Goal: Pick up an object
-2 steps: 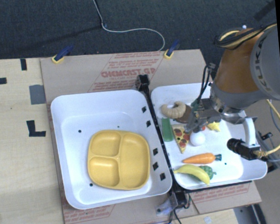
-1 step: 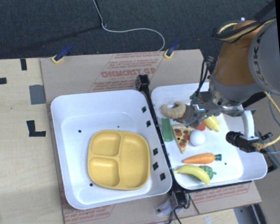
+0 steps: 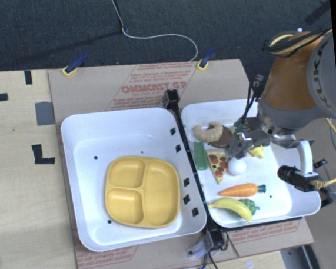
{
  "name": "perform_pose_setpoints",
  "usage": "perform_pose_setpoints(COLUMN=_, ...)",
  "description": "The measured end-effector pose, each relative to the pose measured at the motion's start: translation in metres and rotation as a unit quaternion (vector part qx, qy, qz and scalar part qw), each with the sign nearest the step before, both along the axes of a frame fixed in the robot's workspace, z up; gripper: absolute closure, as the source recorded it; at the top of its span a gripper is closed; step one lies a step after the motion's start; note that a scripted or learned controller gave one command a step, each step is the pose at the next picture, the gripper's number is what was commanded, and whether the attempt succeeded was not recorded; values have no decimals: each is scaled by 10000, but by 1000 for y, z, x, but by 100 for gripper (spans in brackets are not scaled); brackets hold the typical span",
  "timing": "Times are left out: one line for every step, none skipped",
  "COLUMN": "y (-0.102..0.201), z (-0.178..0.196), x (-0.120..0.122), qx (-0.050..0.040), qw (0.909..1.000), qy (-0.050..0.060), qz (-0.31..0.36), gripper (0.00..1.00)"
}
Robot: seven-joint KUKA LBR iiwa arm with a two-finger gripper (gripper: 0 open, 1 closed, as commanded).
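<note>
- left bin (image 3: 77,169): a yellow divided plate (image 3: 142,191) lies near its middle.
- right bin (image 3: 293,204): pizza slice (image 3: 218,165) by the left wall, carrot (image 3: 242,190) and banana (image 3: 234,208) near the front edge.
- gripper (image 3: 240,147): low over a white ball (image 3: 238,167); grip state cannot be told.

left bin (image 3: 73,134): yellow divided plate (image 3: 142,191) | cardboard (image 3: 151,85): two clips, possibly blue-yellow | white cable (image 3: 164,38)
</note>
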State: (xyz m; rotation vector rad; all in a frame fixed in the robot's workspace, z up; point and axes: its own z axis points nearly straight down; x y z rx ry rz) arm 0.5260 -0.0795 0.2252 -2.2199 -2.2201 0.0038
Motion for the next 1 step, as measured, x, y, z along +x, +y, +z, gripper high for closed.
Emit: perform_pose_setpoints(y=2, z=8, x=9, qx=2, qw=10000, qy=-9, qz=9, gripper=100)
